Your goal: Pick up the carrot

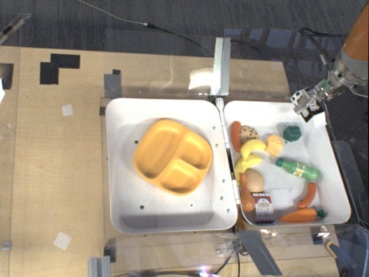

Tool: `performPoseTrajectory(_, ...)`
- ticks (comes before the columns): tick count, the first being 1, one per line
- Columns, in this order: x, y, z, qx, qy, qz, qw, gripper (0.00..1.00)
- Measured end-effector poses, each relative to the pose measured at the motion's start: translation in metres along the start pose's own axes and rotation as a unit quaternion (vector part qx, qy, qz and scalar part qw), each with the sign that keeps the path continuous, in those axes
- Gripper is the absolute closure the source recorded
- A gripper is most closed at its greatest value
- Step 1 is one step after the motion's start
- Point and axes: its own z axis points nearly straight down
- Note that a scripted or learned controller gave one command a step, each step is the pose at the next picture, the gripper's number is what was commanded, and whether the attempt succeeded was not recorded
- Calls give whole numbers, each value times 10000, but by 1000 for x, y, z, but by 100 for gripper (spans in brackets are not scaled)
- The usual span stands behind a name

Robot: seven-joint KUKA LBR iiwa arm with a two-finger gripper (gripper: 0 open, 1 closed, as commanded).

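Approach step is pending: the pincer (pixel 305 104) is hovering at the right bin's (pixel 337 172) far corner, grip state indeterminable. The carrot (pixel 300 215) is lying along the near wall, well apart, beside the red sausage (pixel 307 195). Next move calls for travelling nearward and descending.

The arm enters at the far right, its orange band at the upper right corner and the grey wrist sloping down and to the left. The pincer (pixel 305 104) hangs at the wrist's left end, too small to read its state.
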Motion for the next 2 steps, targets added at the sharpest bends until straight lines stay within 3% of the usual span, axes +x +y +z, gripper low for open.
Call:
performPoseTrajectory(1, -1, 1, -35, -36, -33, 40, 10000, 100)
performPoseTrajectory(2, -1, 1, -66, -31, -38, -430, 9991, 100)
